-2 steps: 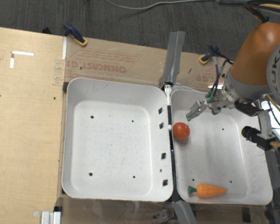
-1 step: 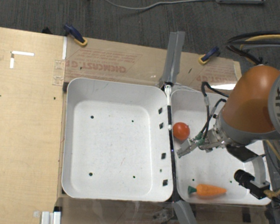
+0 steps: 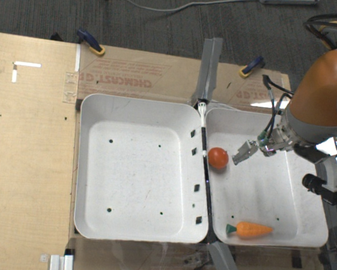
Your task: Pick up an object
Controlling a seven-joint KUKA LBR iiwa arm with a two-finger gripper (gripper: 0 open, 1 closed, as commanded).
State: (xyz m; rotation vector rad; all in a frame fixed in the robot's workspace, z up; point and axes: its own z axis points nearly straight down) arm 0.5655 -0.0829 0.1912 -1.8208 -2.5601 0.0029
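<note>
The approach step is judged to be in hand: the jaws [image 3: 243,152], whose opening cannot be told from this slant, are hung over the right shallow white plastic bin [image 3: 302,237], just beside the small round red-orange ball [image 3: 217,158] lying against that bin's left wall, and nothing is seen held. A short move leftward and down over the ball would be called for next, while the orange toy carrot [image 3: 252,230] is left near the front wall. The bins are carried on a pale wooden bench [image 3: 14,162], and dark carpet [image 3: 139,19] crossed by a cable is seen beyond.

Tomato [image 3: 217,157] and carrot [image 3: 251,230] lie in right bin [image 3: 302,234].
</note>
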